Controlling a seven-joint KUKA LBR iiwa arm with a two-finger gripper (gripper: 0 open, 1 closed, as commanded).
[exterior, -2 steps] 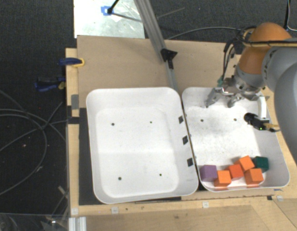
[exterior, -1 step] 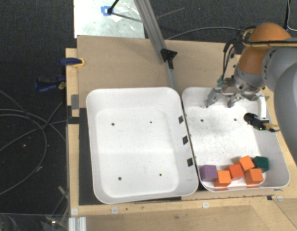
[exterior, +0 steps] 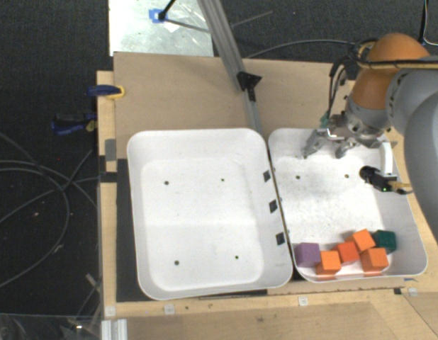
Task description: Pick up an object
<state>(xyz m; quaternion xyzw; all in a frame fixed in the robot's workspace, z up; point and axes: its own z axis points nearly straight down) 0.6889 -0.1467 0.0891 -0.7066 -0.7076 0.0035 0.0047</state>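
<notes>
My gripper (exterior: 325,148) hangs over the far end of the right bin (exterior: 325,190), its two fingers spread apart with nothing between them. Several blocks lie clustered in the near corner of that bin: a purple block (exterior: 307,253), orange blocks (exterior: 330,261) (exterior: 348,251) (exterior: 363,239) (exterior: 375,259) and a dark green block (exterior: 385,241). The gripper is well away from them, toward the far side of the bin.
The left bin (exterior: 198,211) sits beside the right one, joined by black clips (exterior: 273,205). A slanted metal pole (exterior: 226,41) crosses the bench behind the bins. The grey arm with its orange band (exterior: 392,55) fills the upper right.
</notes>
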